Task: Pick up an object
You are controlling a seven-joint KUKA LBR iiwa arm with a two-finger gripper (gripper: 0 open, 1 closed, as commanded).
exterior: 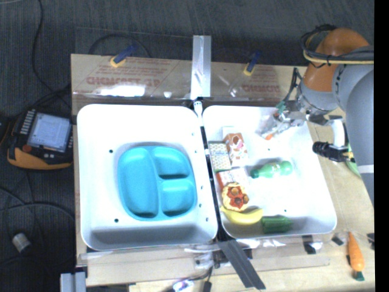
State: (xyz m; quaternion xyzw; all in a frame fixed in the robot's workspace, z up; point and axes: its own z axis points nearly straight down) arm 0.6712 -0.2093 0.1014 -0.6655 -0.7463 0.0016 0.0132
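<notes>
green bottle (271, 170) on its side, white-capped; pincer (281, 119) state impossible to tell

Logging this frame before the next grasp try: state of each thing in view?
gripper: over right bin's far corner, nothing seen between fingers
blue divided tray: flat in left bin
green bottle: lying on its side
banana: lying at near edge
small carton: lying flat in right bin
</notes>
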